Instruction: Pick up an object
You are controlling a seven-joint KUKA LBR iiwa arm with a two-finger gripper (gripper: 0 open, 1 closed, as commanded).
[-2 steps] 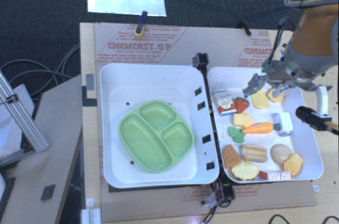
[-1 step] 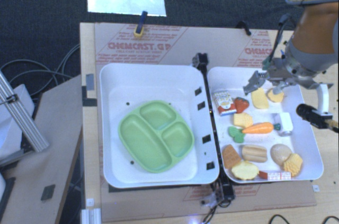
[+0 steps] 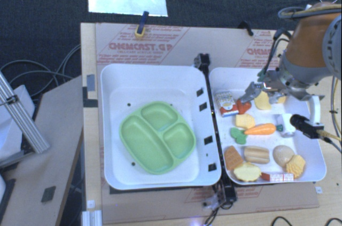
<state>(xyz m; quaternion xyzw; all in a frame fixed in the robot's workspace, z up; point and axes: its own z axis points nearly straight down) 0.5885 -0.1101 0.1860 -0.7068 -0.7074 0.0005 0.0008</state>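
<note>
My gripper (image 3: 263, 92) hangs low over the back of the right bin (image 3: 319, 169), with the grey and orange arm reaching in from the right. Its fingers look spread, so it is open. A pale yellow food piece (image 3: 262, 101) lies right under it, between the fingers, resting in the bin. Just left of it lie a red piece (image 3: 243, 108) and a white and red packet (image 3: 226, 101). An orange carrot (image 3: 261, 129) lies in front of the gripper.
The right bin also has a yellow chunk (image 3: 245, 121), a bread roll (image 3: 256, 154), a brown slice (image 3: 233, 157), a tan egg shape (image 3: 283, 154) and a ridged yellow piece (image 3: 295, 165). The left bin (image 3: 115, 86) holds a green divided plate (image 3: 156, 137).
</note>
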